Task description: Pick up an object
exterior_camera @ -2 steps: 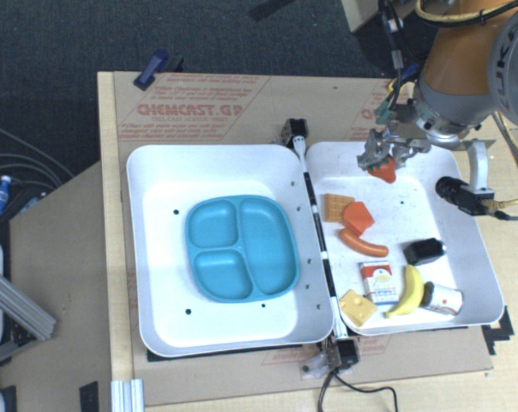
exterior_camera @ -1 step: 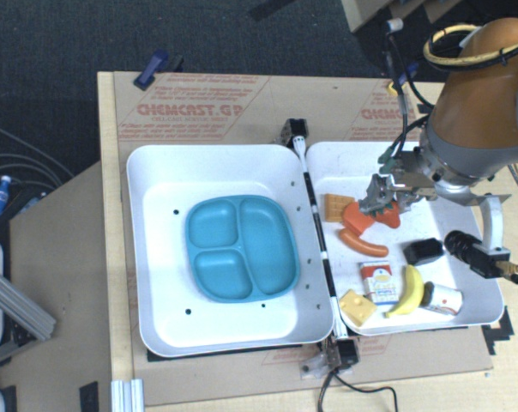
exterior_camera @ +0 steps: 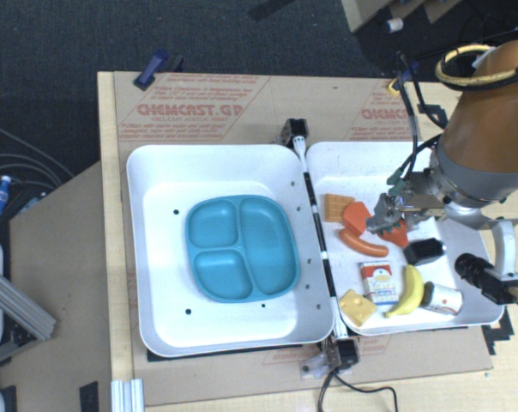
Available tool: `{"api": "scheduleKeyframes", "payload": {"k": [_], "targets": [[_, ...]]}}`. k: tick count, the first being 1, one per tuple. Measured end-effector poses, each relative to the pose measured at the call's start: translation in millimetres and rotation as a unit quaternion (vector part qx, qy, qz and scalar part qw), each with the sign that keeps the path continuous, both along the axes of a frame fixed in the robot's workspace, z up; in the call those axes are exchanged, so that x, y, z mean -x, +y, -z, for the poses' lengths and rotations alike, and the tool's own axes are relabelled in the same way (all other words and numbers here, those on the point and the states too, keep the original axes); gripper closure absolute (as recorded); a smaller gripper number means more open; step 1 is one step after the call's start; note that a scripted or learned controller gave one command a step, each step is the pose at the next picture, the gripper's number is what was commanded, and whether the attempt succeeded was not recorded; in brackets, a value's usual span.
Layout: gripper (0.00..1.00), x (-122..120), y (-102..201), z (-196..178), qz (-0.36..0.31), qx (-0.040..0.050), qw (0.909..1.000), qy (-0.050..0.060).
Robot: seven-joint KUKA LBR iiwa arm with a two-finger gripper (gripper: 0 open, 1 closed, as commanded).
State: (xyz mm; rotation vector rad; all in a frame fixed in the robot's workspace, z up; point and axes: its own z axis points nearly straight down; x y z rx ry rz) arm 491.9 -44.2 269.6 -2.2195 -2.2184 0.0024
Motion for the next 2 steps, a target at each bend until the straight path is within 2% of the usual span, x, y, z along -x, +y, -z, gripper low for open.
{"api": "scheduleKeyframes", "payload": {"k": [1,2], "targets": [[1.00,-7,0,4,0.000,0.0004,1.0000,-0.001],[1.00,5,27,6,-0.001,0.0000,1.0000,0.000]]}}
